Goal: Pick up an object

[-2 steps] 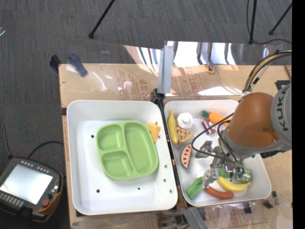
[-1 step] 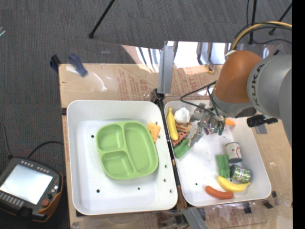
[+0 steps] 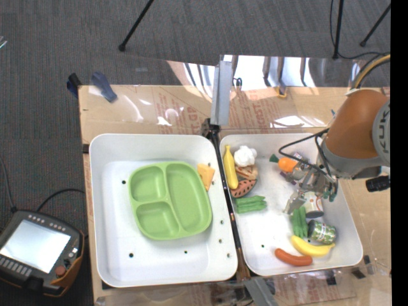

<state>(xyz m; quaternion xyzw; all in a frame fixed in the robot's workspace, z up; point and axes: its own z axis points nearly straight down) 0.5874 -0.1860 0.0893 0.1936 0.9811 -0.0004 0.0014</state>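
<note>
1. The thing nearest the gripper (image 3: 298,201) is a dark green, elongated toy vegetable (image 3: 299,222), lying in the right-hand shallow white bin (image 3: 268,244), just below the jaws. This is probably the pick target, though the task names no particular object.
2. The jaws hang low over the bin floor; whether they are spread or clenched cannot be told, and nothing is visibly between them.
3. Touching or just beside the green vegetable are a green metal can on its side (image 3: 322,232) and a yellow toy banana (image 3: 310,246). An orange-red toy sausage (image 3: 293,257) lies near the front wall.
4. Further off in the same bin are an orange toy carrot (image 3: 287,164) near the wrist cables, a bunch of green bean pods (image 3: 250,204), a brown ridged round piece (image 3: 244,182), a white cauliflower-like toy (image 3: 244,155), and a second yellow banana (image 3: 230,167) along the left wall.
5. The left-hand white bin (image 3: 108,234) holds a light green 3-compartment plate (image 3: 169,199), with a yellow-orange wedge (image 3: 205,174) at its upper right edge.
6. Risks, as a judgement:
   - The cluster is tight, so a descent could land on 2 objects at once, or push the can, which would likely roll.
   - The vegetable lies flat and low, so the jaws might close above it and grip nothing.
   - The loose cables at the wrist hang near the carrot and could drag it.
</note>
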